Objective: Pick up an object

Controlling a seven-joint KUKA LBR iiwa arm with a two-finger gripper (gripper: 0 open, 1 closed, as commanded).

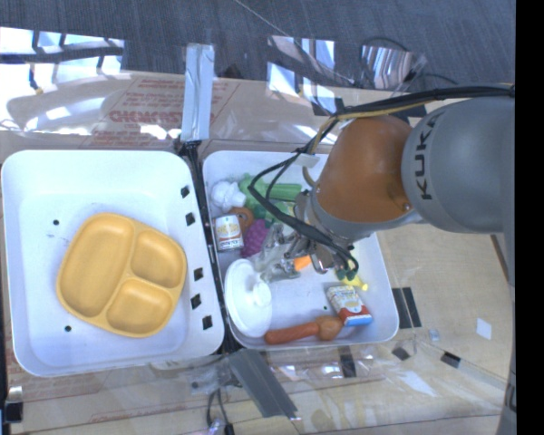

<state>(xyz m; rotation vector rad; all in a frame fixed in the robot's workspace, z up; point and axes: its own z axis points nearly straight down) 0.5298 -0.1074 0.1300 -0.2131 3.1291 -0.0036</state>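
Two white bins sit side by side on the bench. The left bin holds a yellow tray with three compartments, lying flat toward the bin's near left part. The right bin holds the clutter from which an object is to be picked: a small bottle near the bin's left wall, a white ball just beyond it toward the far left corner, a green piece along the far side, a purple item beside the bottle, a white cup at the near left, a sausage along the near wall, and a small carton toward the near right corner. The arm reaches in from the right edge, its orange band over the middle of the right bin. The gripper hangs low over the bin's centre, among the objects between the purple item and the carton; an orange bit lies at its tip. Whether its grasp is released or clenched cannot be told, nor whether it touches any object.
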